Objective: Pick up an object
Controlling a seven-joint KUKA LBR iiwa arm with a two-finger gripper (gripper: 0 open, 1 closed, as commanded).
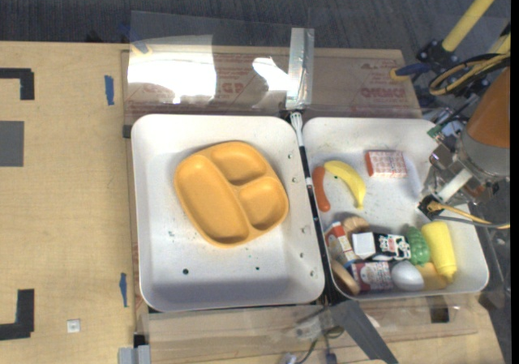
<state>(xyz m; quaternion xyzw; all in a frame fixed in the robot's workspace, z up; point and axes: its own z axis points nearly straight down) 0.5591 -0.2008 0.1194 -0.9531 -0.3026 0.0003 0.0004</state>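
Observation:
The right bin (405,137) holds a yellow banana (347,181), a thin red-orange sausage-like piece (322,187) and a small pink-and-white packet (385,163). Along its front wall sits a packed cluster: a yellow bottle (440,246), a green toy (417,247), a silver egg shape (406,276), a black-and-white carton (393,246) and a can (373,274). My gripper (445,182) hangs over the right side of this bin, just above the yellow bottle and right of the packet. Nothing shows held in it.
In the left bin (154,273) lies an orange-yellow divided plate (231,190). A clear plastic sheet and a taped metal strip (298,70) stand behind the bins. The wooden bench (57,192) extends to the left.

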